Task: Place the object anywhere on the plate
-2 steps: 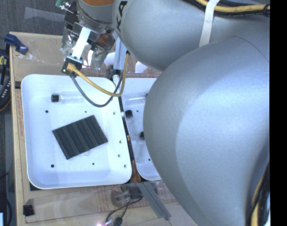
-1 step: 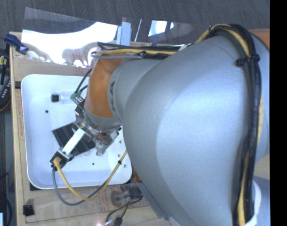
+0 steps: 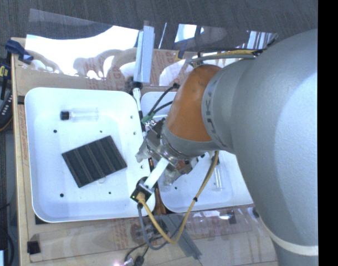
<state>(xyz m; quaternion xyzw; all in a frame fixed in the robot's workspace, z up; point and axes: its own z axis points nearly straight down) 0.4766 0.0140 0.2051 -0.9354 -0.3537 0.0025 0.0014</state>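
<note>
Vial (image 3: 80,114) well left of hand (image 3: 158,173)

Ribbed matt dark plate (image 3: 94,160); glossy white plastic bin (image 3: 41,148).

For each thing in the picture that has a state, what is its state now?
Clear tube: lying on its side in the left bin, apart from the plate.
Dark ribbed plate: flat in the left bin, nothing on it.
Arm: over the right bin.
</note>
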